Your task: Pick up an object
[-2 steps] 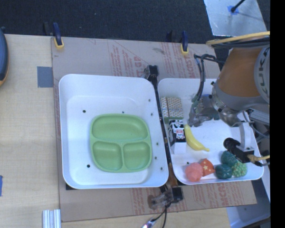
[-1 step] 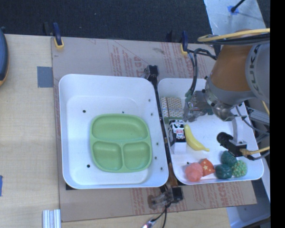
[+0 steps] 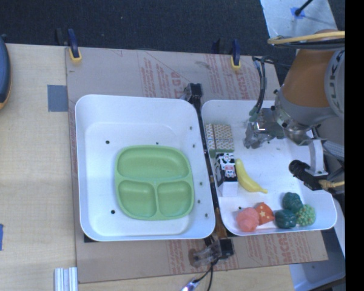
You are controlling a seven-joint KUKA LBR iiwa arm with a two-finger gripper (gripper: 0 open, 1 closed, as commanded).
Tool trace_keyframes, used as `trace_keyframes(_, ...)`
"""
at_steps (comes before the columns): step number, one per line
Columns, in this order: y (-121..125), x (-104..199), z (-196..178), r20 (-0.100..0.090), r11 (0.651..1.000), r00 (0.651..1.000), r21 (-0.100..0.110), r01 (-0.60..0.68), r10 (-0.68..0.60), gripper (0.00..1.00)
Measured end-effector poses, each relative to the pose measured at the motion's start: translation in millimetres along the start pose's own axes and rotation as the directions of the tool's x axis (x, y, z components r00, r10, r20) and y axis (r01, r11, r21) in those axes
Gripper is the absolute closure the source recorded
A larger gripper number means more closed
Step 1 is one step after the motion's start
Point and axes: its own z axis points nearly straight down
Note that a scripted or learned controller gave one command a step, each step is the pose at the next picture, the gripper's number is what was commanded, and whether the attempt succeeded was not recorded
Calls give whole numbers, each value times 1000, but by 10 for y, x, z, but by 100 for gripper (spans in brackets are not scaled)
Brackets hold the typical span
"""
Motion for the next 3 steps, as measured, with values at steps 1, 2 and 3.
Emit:
trace_keyframes(1,-37,564,7,-3,1000,1000,4,7,-7,100)
trace_keyframes(2,-37,543,5,-1,1000,1000,4,4,-4,0)
trace_keyframes(3,241,740,-1,-2,1000,1000,-1,4,-4,0)
